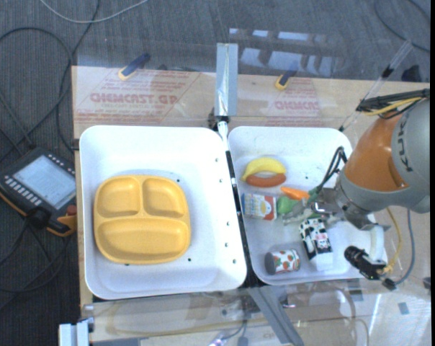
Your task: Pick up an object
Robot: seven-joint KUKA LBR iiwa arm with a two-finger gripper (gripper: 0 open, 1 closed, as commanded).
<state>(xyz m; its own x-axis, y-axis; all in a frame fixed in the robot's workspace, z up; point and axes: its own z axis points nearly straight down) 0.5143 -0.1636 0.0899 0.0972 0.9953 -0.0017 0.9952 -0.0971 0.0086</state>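
Toy food crowding right bin [257, 139]: banana [265, 167] at twelve o'clock, carton [260, 206] at nine, can [282, 260] at six, cow-patterned box [315, 238] beside gripper [320, 209]; grip unreadable. Yellow tray [141, 219] filling left bin [106, 146].

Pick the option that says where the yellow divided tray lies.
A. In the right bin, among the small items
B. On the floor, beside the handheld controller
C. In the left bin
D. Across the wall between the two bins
C: the yellow divided tray lies flat on the floor of the left bin, apart from the small items in the right bin.
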